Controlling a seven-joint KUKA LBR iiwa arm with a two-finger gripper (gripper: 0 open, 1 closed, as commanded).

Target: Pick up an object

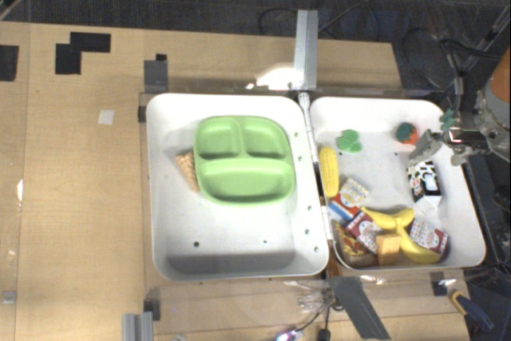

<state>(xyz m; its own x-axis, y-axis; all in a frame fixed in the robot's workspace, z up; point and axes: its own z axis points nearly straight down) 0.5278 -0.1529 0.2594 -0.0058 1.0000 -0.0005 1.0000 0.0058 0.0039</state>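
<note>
Gripper [437,146] over right bin [375,109]; finger state unclear.
Crowded below: corn [327,169], bananas [399,229], packets; green tray [242,158] left.

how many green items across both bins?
2. A green divided plate lies in the left bin; a small green toy lies in the right bin, upper left. More could be hidden in the front pile.

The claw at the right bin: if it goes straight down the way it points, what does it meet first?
Probably the black-and-white carton, which lies just under the claw near the right bin's far right side. Depth is unclear, so it may meet bare floor beside it.
</note>
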